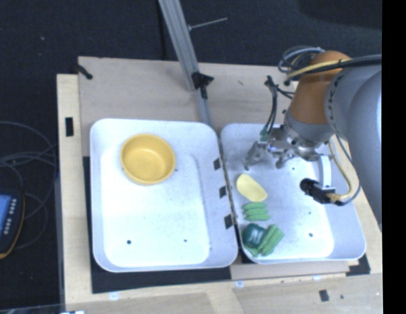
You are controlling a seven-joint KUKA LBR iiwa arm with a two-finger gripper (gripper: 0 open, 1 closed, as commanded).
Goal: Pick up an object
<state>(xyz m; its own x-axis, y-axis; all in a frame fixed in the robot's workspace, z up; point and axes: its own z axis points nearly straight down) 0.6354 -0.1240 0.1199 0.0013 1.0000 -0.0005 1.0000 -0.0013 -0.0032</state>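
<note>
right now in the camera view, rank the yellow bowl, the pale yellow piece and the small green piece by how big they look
1. yellow bowl, clearly largest
2. pale yellow piece
3. small green piece, close to the pale yellow one, so their order is unsure

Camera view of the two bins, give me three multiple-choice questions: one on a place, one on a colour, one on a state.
1. Where does the yellow bowl sit?
A. left bin
B. right bin
C. on the bench

2. What colour are the two bins?
A. black
B. white
C. yellow

3. How does the bowl stand?
A. upside down
B. on its side
C. upright, mouth up

Key: 1 A, it rests in the left bin. 2 B, the right bin and the left one are both white. 3 C, its hollow faces the camera.
</note>
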